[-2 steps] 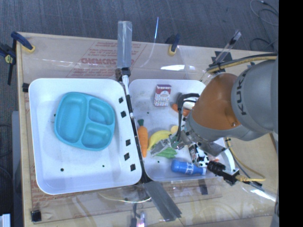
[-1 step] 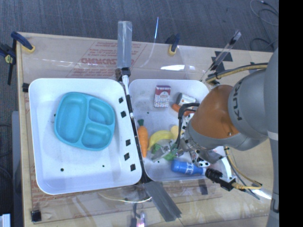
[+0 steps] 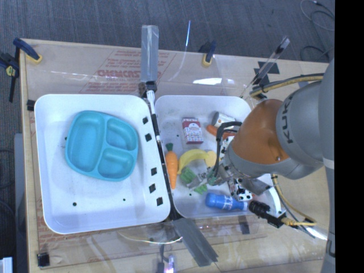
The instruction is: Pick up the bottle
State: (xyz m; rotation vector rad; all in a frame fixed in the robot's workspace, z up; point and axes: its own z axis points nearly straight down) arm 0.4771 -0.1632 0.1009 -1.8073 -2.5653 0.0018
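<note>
Camera view puts the blue plastic bottle [image 3: 226,202] lying flat by the right white bin's [image 3: 170,110] near edge, long axis along that edge, just beneath the two-finger gripper [image 3: 226,176], whose state I cannot tell; "KUKA" reads on the grey arm [image 3: 304,129]

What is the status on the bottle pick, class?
Gripper low in right bin, above the clutter. Blue bottle lying at bin's near edge, not held. Banana, carrot alongside.

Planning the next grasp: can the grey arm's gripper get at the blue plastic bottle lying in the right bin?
Probably yes. The blue plastic bottle lies uncovered near the right bin's front wall, beside the gripper; that wall might crowd it.
</note>
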